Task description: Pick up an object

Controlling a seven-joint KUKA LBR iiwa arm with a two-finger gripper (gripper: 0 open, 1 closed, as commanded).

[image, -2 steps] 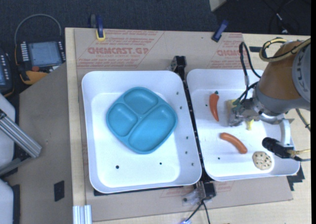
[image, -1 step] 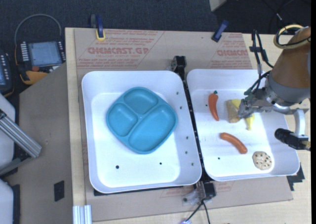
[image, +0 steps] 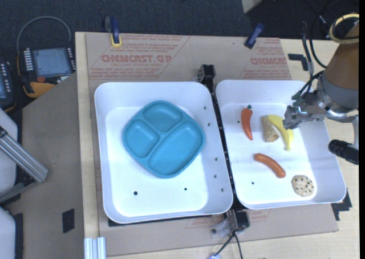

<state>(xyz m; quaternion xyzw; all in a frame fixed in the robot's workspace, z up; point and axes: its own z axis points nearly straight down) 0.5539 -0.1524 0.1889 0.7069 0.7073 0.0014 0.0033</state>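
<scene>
In the right bin [image: 325, 195] lie a red chili pepper [image: 246, 122], a tan potato-like piece [image: 270, 129], a yellow banana [image: 284, 133], an orange-red sausage [image: 269, 165] and a round cookie [image: 303, 185]. My gripper [image: 292, 117] comes in from the right and hangs low over the banana's upper end, just right of the tan piece. Its tip overlaps the banana in the camera view, and nothing shows as lifted.
The left bin [image: 114, 189] holds a blue divided plate [image: 163, 138]. A black divider with clamps [image: 206, 73] runs between the two bins. The arm's grey and orange body [image: 342, 75] stands over the right bin's far right edge. Cables hang near it.
</scene>
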